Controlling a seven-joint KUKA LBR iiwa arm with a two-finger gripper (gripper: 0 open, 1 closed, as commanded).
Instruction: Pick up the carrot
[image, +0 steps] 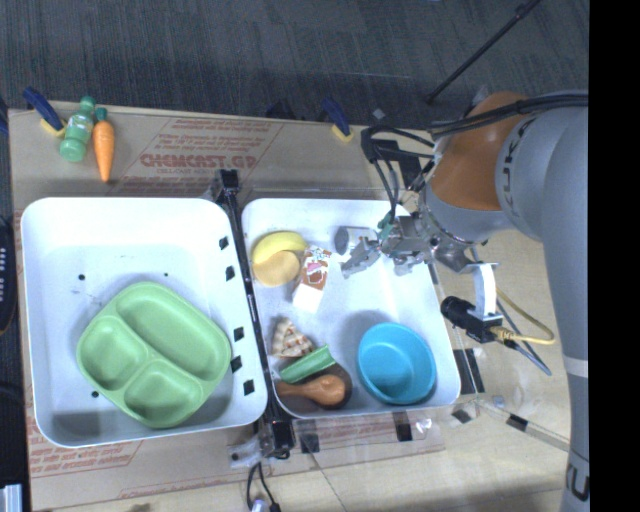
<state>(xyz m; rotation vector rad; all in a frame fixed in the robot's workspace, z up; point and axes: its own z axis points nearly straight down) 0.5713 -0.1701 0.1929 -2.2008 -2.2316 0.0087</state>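
Carrot (104, 147) on the tabletop (190, 150), far left, outside both bins, beside a green toy (76, 135). Green divided plate (153, 352) in the left bin (40, 300). Blue bowl (396, 362) in the right bin (350, 215). End effector (352, 251) over the right bin's far part, fingers spread, pinching nothing.

Pincer (350, 252) low, pointing left, fingers apart

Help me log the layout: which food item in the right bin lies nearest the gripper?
The small red-and-white packet, just left of the gripper; the yellow piece lies farther left.
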